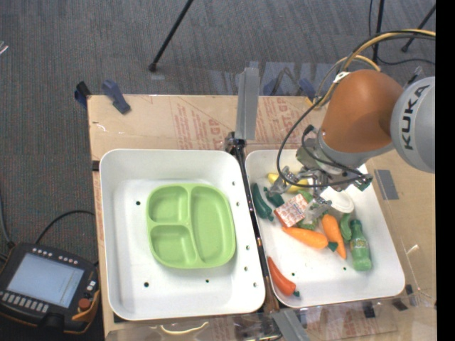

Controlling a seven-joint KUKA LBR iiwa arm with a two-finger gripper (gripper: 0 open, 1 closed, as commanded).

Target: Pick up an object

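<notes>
The right bin (384, 272) holds a heap of toy food: two orange carrots (307, 236), a red-and-white packet (292, 209), a green bottle (360, 248), a dark green piece (261, 201), a yellow piece (279, 182) and an orange-red pepper (281, 278) near the front left corner. My gripper (313, 187) hangs over the back of this heap, just above the packet and the yellow piece. The orange wrist band covers much of it from above.
The left bin (117, 190) bears a light green divided plate (190, 226). A metal divider post (247, 109) stands at the back between the bins. A teach pendant (46, 283) lies at the lower left, off the bench. Cables loop above the arm.
</notes>
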